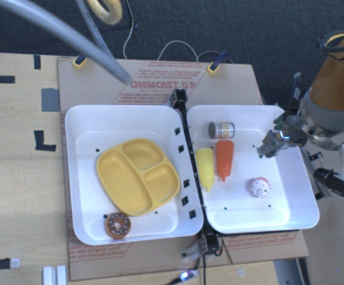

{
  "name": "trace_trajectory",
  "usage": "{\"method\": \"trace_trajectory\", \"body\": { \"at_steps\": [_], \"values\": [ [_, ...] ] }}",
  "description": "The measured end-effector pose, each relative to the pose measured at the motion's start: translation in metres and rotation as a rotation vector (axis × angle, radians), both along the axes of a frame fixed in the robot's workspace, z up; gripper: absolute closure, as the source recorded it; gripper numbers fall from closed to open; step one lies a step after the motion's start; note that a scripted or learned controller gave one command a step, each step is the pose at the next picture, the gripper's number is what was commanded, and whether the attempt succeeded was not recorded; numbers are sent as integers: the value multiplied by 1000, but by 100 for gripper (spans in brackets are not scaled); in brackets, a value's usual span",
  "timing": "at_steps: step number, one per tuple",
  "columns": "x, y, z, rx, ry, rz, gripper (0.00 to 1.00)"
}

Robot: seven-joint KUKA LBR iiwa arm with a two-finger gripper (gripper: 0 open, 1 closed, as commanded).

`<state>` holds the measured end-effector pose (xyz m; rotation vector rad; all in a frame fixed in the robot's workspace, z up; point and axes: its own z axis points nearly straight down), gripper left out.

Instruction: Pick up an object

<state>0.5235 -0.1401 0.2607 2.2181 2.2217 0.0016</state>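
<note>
The right bin [290, 209] holds a small tin can [222, 130] lying on its side, an orange carrot [224, 158], a yellow banana-like piece [205, 168] and a white speckled ball [259, 187]. In the left bin [77, 159] lie a yellow divided plate [138, 174] and a chocolate doughnut [118, 225]. My gripper [269, 146] hangs over the right bin's right side, above and to the right of the ball, with nothing between its fingers that I can make out.
A black divider [187, 159] runs between the two bins. The bins sit on a cardboard sheet [160, 82] on the wooden bench. Grey poles [53, 22] cross the upper left of the view. The arm's body [329, 100] stands beyond the right bin's right edge.
</note>
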Motion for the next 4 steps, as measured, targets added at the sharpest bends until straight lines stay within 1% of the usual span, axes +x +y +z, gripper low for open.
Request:
{"method": "trace_trajectory", "body": {
  "at_steps": [1, 2, 3, 4],
  "values": [
    [19, 54, 1, 2, 3, 5, 100],
    [30, 96, -5, 1, 4, 4, 100],
    [37, 150, -23, 1, 6, 4, 100],
    [45, 198, -32, 1, 5, 4, 100]
  ]
}}
